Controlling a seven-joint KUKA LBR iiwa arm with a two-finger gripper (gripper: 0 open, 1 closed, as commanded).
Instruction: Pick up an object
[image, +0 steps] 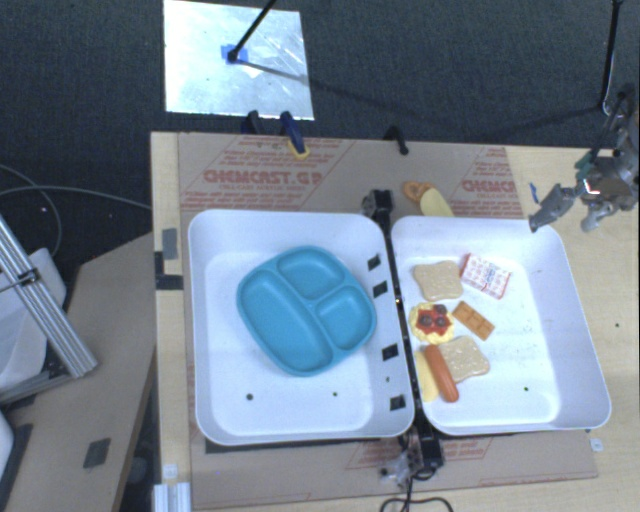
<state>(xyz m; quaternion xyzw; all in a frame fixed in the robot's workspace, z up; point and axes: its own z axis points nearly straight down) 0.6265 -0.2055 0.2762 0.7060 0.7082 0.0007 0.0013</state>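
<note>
Hand (568, 212) open, holding nothing | hot dog (438, 372): red sausage, yellow bun

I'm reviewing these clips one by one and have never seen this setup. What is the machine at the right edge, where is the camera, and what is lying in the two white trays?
One fixed camera looks down at a slant on a bench. The metal piece at the upper right is the gripper of a robot arm reaching in; it hangs over the bench beyond the right bin's far corner, and nothing shows between its fingers. The left bin holds a blue divided plate. The right bin holds toy food clustered toward its left side: two bread slices, a red-and-white packet, a waffle piece, a hot dog and a small pizza-like piece. The job is to pick one up.
</note>
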